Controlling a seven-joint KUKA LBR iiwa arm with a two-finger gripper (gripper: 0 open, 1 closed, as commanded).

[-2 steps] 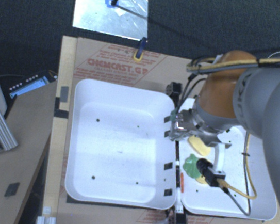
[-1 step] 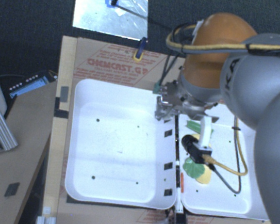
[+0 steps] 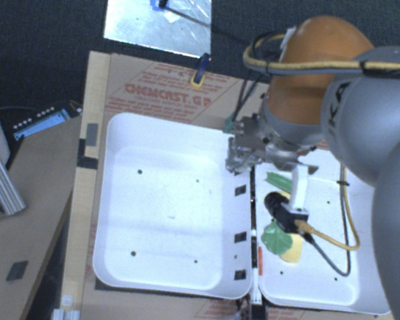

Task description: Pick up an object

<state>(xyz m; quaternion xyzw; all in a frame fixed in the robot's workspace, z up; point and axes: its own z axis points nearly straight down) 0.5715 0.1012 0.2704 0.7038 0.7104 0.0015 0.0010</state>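
Two bins are set side by side on a cardboard sheet (image 3: 165,94) that lies on the table (image 3: 24,189). The left bin (image 3: 166,210) is placed left of the right bin (image 3: 315,285), their inner rims touching along the middle. In the right bin, near its left wall, a small heap of objects (image 3: 281,238) is seen, seemingly lying against one another. The arm (image 3: 359,90) is positioned above the far end of the shared rim, behind the heap. A flat panel (image 3: 159,8) is located behind the sheet.
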